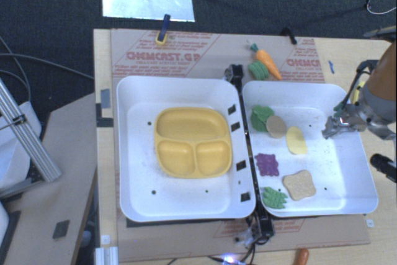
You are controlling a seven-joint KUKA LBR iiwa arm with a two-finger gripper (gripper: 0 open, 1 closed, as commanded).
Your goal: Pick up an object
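Grey robot arm's end effector (pixel 333 127) hovers low over the right white bin (pixel 347 195), grip state unclear. Nearest, a pale yellow oval toy food piece (pixel 296 140) lies just left of it, apart.

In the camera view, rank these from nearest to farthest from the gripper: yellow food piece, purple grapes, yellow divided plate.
Measured from the gripper at the right bin's right side:
1. Yellow food piece, just left of the gripper in the right bin.
2. Purple grapes, lower left part of the right bin.
3. Yellow divided plate, in the middle of the left bin.
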